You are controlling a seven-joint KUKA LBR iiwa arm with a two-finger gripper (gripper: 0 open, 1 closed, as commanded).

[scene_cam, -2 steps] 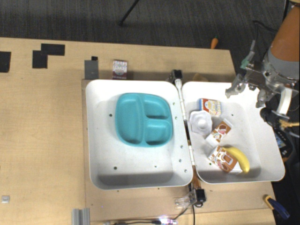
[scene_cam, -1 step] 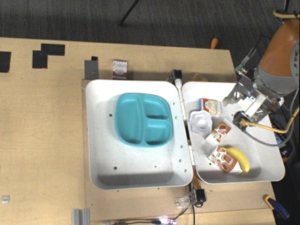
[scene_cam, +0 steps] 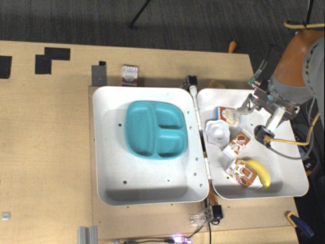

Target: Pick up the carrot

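**Wooden bench with two white bins; carrot pickup not begun**

Pale wooden bench (scene_cam: 45, 151) seen from above at a slant, with dark carpet beyond its far edge. Two shallow white bins sit side by side on it. The left bin (scene_cam: 109, 187) holds a teal divided plate (scene_cam: 155, 128). The right bin (scene_cam: 289, 184) holds a banana (scene_cam: 258, 171), a few printed snack packets (scene_cam: 240, 173), a white cup (scene_cam: 218, 132) and a small carton (scene_cam: 227, 116).

The grey arm with its orange band (scene_cam: 297, 60) reaches in from the right. Its gripper (scene_cam: 252, 101) hangs over the far right part of the right bin, near the carton. Whether the gripper is spread or closed cannot be told from this angle, and nothing can be seen in its grasp.

The only carrot-coloured candidate is a small orange object (scene_cam: 232, 47) at the bench's far edge, outside both bins. It is too small to identify with certainty. It lies beyond the right bin's far rim, well apart from the gripper and up and to the left of it in the view.

By this reading the task is at its start: nothing is lifted, and the approach, the grasp and the lift all remain.
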